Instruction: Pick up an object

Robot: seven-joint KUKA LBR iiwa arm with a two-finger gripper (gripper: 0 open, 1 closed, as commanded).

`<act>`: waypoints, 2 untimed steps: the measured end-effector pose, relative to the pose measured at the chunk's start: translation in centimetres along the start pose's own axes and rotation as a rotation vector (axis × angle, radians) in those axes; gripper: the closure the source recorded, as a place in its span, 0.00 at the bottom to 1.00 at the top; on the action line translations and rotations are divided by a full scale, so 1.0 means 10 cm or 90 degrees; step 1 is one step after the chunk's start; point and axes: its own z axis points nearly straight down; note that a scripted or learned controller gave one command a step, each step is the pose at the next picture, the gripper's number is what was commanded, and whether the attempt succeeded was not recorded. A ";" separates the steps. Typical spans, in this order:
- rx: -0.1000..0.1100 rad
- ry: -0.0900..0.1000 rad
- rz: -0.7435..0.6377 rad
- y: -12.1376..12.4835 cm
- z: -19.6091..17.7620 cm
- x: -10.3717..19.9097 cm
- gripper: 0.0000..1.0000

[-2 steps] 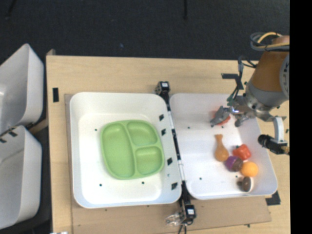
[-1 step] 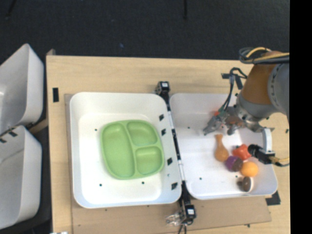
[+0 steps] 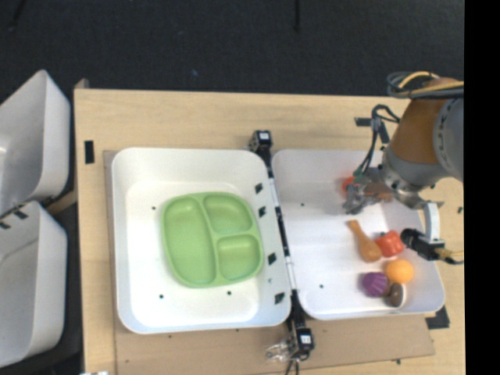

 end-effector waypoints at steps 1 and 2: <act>0.002 0.001 -0.003 -0.01 -0.43 -0.01 1.00; 0.001 0.000 -0.007 0.03 -1.06 -0.08 1.00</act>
